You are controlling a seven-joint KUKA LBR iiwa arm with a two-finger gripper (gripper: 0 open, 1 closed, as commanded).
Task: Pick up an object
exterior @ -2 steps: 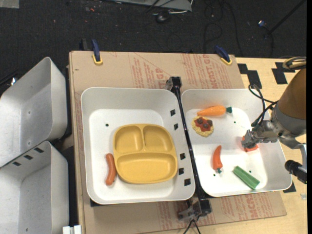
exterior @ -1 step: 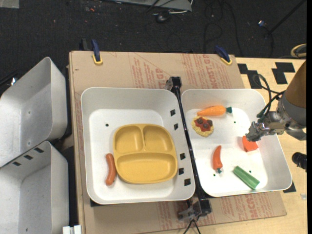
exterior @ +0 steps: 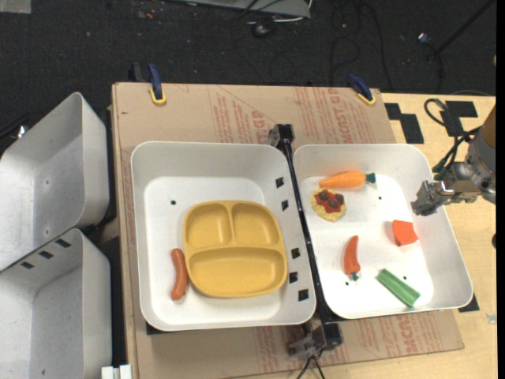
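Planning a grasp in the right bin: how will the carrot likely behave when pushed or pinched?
The carrot looks round and tapered, so it may roll or swing around. Its smooth, glossy skin could slip from a pinch. It probably stays stiff, like a toy.

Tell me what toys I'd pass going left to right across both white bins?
Brown plastic sausage → yellow divided plate → small pizza slice → red chili pepper → green stick-shaped piece → grey gripper.
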